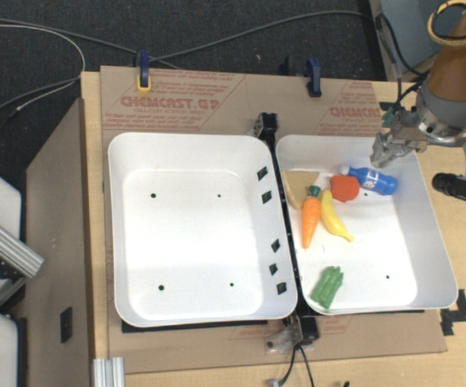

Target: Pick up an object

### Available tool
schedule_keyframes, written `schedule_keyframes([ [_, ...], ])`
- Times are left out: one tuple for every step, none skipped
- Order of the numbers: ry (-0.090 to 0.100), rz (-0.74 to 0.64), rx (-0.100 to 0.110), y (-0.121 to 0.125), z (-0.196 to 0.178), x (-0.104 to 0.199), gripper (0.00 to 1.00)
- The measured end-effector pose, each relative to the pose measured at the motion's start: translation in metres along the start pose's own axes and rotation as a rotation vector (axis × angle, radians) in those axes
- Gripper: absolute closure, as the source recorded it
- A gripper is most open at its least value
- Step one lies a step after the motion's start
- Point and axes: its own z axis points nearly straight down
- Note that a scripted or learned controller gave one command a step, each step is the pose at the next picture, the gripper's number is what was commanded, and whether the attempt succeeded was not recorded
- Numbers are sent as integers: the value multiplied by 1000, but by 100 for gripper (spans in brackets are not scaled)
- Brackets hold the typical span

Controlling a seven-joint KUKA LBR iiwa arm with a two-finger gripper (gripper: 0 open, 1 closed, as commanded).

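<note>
Nearest me, a green vegetable [326, 287] lies alone in the right bin [426, 240]. Further in, carrot [309, 220] and banana [334, 218] touch, an orange ball [344, 188] against a blue bottle [376, 181] behind them. My worry: a grab there catches two things, or nudges the bottle so it rolls away (round body). The pincer [384, 153] hangs just above the bottle; whether it is open or closed I cannot tell, too small and blurred.

Glossy white plastic bins [136, 147] on matt cardboard [217, 91].
</note>
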Motion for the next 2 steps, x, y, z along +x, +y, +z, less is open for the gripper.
schedule_keyframes([
  [0, 1, 0, 2, -38, 0, 100],
  [5, -5, 7, -12, -46, 61, 100],
])
